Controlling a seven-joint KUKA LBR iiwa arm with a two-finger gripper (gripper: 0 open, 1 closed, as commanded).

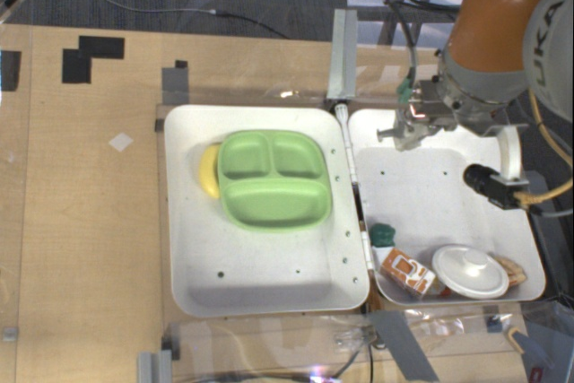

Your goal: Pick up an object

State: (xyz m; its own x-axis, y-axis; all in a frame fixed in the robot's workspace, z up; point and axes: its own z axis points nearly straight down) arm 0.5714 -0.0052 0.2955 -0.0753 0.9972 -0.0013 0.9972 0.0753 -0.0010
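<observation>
My gripper [411, 126] hangs over the far left part of the right bin [430, 184], below the grey and orange wrist. Nothing shows beneath it but bare bin floor. Along that bin's near edge lie a small dark green object [383, 235], an orange and white box [405, 273], a white upturned bowl [470, 271] and a tan piece [514, 268] partly hidden behind the bowl. In the left bin [260, 278] a green divided plate [273, 178] lies flat, with a yellow object [208, 170] poking out from under its left side.
A black part with a yellow cable [493, 185] reaches over the right bin's right side. A metal post [341, 54] stands at the back between the bins. The wooden bench [81, 193] spreads to the left.
</observation>
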